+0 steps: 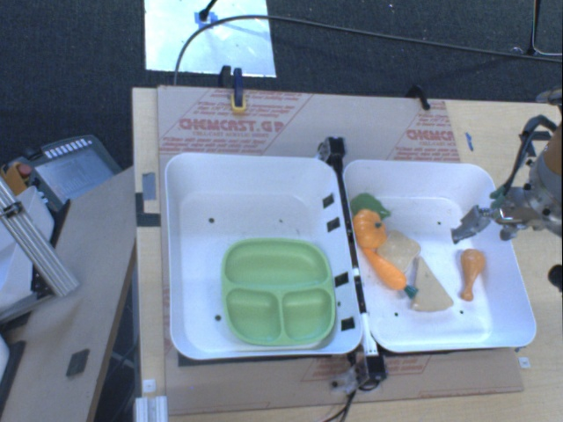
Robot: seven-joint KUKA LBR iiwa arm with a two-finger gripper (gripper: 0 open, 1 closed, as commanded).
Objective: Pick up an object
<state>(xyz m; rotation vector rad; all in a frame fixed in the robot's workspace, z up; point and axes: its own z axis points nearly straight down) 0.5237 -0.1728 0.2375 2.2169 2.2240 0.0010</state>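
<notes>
In the camera view the claw (468, 225), its state impossible to tell, hangs over the right shallow white plastic bin (506, 323) just above the orange toy drumstick (472, 272), which lies apart from the clustered toy foods toward the divider, with open floor around it.

Single fixed camera above bench (290, 112), looking down aslant on both bins (255, 170).

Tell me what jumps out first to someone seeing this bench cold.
The green divided tray lying in the left bin grabs the eye first. Next comes the cluster of orange toy food against the right bin's left wall, with a drumstick apart near the gripper at the right.
</notes>
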